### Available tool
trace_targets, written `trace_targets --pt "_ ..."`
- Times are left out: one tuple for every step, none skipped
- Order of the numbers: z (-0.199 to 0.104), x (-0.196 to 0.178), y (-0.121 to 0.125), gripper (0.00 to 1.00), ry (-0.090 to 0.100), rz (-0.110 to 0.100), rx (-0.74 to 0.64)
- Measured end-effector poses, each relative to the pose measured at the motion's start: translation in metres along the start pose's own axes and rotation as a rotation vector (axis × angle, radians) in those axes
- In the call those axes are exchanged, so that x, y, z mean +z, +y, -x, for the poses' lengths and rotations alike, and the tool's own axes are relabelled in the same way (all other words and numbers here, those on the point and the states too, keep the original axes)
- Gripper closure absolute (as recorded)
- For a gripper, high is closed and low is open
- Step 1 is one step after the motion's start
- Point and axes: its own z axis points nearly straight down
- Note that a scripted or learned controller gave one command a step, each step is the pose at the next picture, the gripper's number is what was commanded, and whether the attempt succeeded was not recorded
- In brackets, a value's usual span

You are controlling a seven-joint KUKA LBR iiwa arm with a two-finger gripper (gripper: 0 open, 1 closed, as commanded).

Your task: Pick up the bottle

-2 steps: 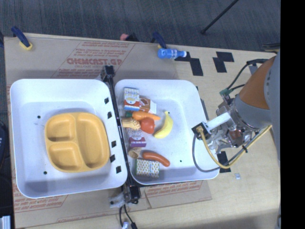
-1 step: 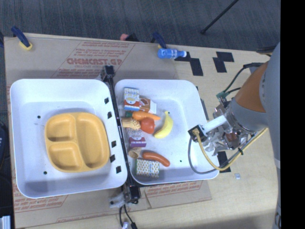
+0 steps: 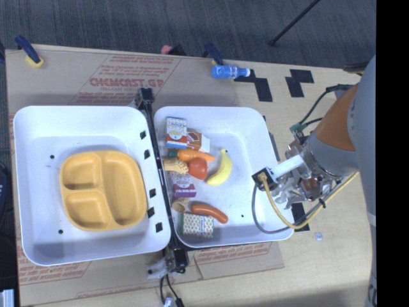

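White left bin: smooth, shiny plastic. It is shallow and has round corners.
Yellow plate: plastic with soft, round edges and three dips for food. It lies flat in the middle of the left bin.
Brown cardboard: flat and dull, with red letters on it. It lies on the bench under both bins.
Little carton: a boxy shape near the far end of the right bin.
Toy food: a pointy orange carrot and a round red tomato touch each other. A long red sausage lies nearer the front.
Banana: yellow, curved and smooth, just beside the tomato.
Bottle: small and blue with a paler, see-through end. It lies on its side on the cardboard, outside the bins, just past the far edge of the right bin.
Right bin: white plastic like the other one, with the toys bunched on its left side.
Gripper: grey metal bits and wires, at the right edge of the right bin and well apart from the bottle. I cannot tell if it is open or closed.
Job so far: I think nothing is done yet, since the bottle lies alone.
Left to do: reach over to the bottle, grab it and lift it.
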Motion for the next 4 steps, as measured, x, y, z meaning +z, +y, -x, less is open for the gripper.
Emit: trace_targets --pt "0.0 0.0032 -0.0001 1.0 0.0 -0.001 0.0" --pt "0.0001 0.0026 0.0003 1.0 0.0 0.001 0.001" --pt "0.0 0.0056 -0.0001 1.0 -0.001 -0.001 0.0" --pt "-0.0025 -0.0012 -0.0095 1.0 0.003 0.002 -0.001"
